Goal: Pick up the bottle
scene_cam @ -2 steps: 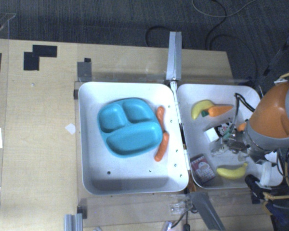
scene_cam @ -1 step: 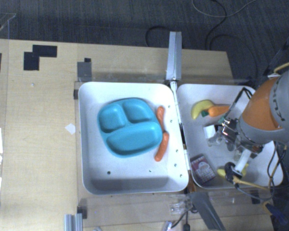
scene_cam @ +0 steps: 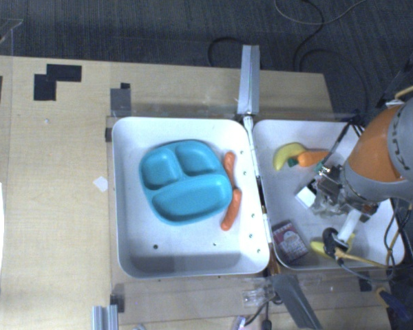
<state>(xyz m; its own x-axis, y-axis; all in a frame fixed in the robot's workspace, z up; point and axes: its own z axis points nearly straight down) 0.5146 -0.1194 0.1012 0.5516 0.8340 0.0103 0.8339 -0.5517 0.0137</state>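
setting: robot lab | cues: wooden bench (scene_cam: 48, 205), two white bins (scene_cam: 124, 205), loose cables (scene_cam: 310, 9), dark carpet

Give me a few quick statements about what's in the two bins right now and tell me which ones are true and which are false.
1. The blue divided plate lies in the left bin. True.
2. Two orange sausages lie left of the plate. False: they lie along its right side, near the wall between the bins.
3. The banana is in the right bin, at its far end. True.
4. The arm reaches over the left bin. False: it hangs over the right bin.
5. A small dark packet lies at the near left corner of the right bin. True.
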